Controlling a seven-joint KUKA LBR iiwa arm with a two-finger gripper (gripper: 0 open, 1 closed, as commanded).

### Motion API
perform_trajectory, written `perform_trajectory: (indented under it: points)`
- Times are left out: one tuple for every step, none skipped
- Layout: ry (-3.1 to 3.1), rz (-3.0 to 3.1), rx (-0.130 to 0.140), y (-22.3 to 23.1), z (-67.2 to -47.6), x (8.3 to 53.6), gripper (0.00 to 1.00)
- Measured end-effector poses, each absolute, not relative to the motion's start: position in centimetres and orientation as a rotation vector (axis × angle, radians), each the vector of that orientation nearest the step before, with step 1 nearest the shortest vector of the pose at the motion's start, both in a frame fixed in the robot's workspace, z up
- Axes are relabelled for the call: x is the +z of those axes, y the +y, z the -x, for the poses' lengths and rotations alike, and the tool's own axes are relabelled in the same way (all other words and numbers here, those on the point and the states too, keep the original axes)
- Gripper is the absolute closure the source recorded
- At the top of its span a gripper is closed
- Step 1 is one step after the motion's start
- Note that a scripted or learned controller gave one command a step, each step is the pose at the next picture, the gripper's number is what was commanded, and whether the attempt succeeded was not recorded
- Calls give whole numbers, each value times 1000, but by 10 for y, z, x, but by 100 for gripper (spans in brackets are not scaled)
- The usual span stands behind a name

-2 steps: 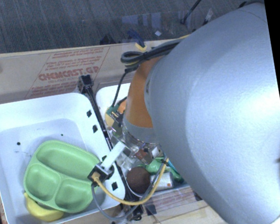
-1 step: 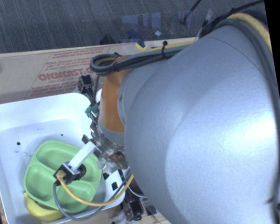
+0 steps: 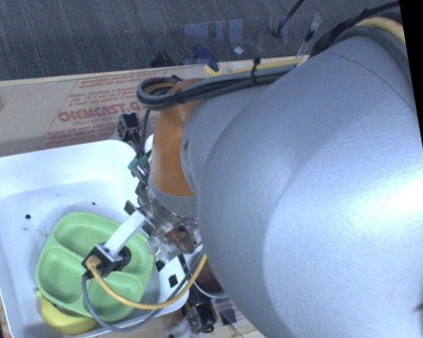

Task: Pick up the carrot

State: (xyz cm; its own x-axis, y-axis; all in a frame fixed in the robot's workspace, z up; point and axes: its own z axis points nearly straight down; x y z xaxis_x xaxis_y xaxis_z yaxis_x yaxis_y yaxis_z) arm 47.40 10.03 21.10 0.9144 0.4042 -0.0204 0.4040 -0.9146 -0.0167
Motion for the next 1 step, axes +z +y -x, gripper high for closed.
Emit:
perform_trajectory:
  points:
    - [-673, 3050, 52, 103, -474, 220, 100]
